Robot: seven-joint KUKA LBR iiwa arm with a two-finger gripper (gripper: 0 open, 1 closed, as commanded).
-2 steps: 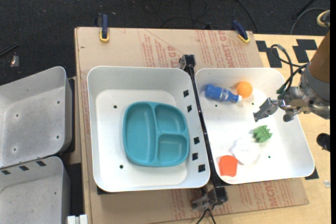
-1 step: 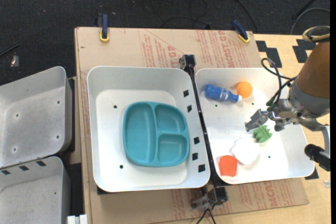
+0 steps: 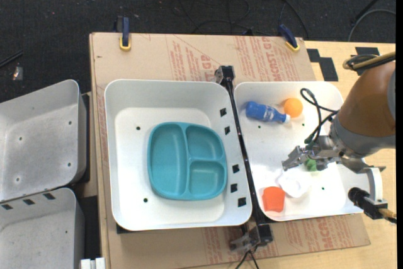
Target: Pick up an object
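In the right bin (image 3: 327, 97) lie a blue bottle (image 3: 264, 113) and an orange ball (image 3: 292, 107) near the far wall. An orange cup (image 3: 273, 198) sits by the near wall, with a white object (image 3: 293, 186) just right of it. My gripper (image 3: 306, 160) hangs low over the middle of this bin, right above the white object. A small green thing (image 3: 311, 165) shows at the fingers; whether it is held I cannot tell. The arm comes in from the right.
The left bin (image 3: 119, 135) holds a teal divided plate (image 3: 187, 161). A black divider rail (image 3: 238, 142) runs between the two bins. Loose white bin lids (image 3: 38, 135) lie left of the bench. Cables trail across the right bin's far corner.
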